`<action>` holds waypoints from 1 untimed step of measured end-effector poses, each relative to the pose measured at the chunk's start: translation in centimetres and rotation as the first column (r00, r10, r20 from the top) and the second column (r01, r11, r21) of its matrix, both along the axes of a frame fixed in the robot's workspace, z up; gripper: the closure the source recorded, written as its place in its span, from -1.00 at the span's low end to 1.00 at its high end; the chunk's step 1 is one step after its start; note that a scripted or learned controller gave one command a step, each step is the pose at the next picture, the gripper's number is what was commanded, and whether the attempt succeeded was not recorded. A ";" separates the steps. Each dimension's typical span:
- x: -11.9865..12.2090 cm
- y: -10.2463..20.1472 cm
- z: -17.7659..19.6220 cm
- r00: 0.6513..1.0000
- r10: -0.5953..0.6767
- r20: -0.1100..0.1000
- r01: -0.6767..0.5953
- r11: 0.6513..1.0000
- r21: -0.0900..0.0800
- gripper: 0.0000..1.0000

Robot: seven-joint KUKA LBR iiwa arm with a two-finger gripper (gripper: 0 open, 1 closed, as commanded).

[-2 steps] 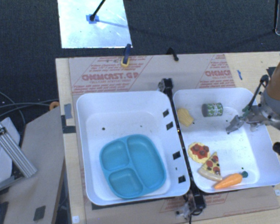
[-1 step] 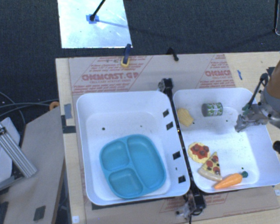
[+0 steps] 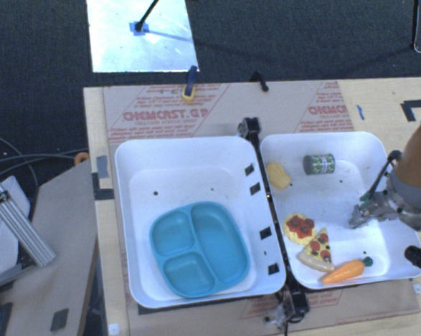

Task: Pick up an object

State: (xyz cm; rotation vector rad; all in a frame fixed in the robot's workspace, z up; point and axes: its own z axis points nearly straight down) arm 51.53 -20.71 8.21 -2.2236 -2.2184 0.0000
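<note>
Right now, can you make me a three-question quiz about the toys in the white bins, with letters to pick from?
1. Where is the blue divided plate?
A. left bin
B. right bin
C. on the floor

2. What colour is the carrot?
A. purple
B. orange
C. white

3. How does the can sit?
A. lying on its side
B. stacked on the pizza slice
C. held in the gripper

Answers: 1 A, the plate fills the left bin. 2 B, orange with a green top. 3 A, its round side faces up, apart from the pizza slice and gripper.
</note>
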 end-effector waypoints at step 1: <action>0.3 0.0 1.3 1.000 0.003 0.005 -0.003 1.000 -0.002 1.00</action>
